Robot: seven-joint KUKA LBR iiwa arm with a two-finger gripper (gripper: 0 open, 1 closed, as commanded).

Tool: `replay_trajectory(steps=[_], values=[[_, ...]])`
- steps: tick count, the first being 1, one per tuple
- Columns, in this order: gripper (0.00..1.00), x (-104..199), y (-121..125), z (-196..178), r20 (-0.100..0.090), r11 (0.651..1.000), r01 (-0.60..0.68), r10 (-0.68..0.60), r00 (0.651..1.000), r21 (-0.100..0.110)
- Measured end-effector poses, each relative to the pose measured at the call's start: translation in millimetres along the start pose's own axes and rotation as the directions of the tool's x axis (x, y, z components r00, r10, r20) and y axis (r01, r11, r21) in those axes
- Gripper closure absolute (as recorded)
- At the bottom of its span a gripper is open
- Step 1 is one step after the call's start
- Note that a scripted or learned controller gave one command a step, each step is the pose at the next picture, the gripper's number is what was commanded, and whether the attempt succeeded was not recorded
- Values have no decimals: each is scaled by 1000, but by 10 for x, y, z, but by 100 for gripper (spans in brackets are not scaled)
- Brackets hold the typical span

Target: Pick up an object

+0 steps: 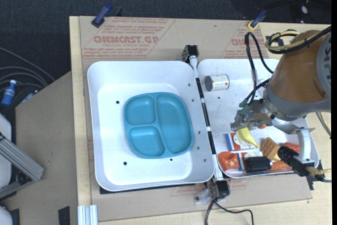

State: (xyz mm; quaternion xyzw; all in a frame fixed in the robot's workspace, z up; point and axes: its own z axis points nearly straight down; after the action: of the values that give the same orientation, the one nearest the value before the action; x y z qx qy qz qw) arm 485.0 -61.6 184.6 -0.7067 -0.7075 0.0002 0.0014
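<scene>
The grey arm with its orange band (297, 74) reaches in from the right, bent down over the right white bin (231, 68). Its gripper (251, 119) hangs just above a yellow banana-shaped object (245, 137) at lower right; I cannot tell its state. A blue 3-compartment plastic plate (158, 125) lies in the left white bin (105, 113).

We see two white bins (100, 113) of smooth, slightly glossy plastic. The blue divided plate (158, 125) looks like matt plastic. The table (131, 37) is covered in printed brown cardboard-like sheet. The arm's orange band (297, 79) appears smooth and satiny.
</scene>
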Motion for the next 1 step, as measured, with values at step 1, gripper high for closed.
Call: replay_trajectory(steps=[1], values=[[100,586,-58,-456,1,1000,0,0,1000,-2]])
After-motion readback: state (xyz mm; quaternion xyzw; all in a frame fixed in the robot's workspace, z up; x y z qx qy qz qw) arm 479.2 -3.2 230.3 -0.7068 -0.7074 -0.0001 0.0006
